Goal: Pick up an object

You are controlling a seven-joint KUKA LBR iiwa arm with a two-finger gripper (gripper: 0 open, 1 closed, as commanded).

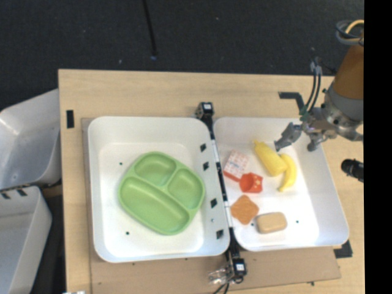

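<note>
While the fingers (301,138) hang spread and hold nothing, the right bin (318,225) holds six items, the left bin (104,237) one green tray (161,192).

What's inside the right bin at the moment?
The right bin holds a corn cob, banana, red piece, pink-and-white packet, orange cracker and tan bread roll. Nothing looks covered.
</note>
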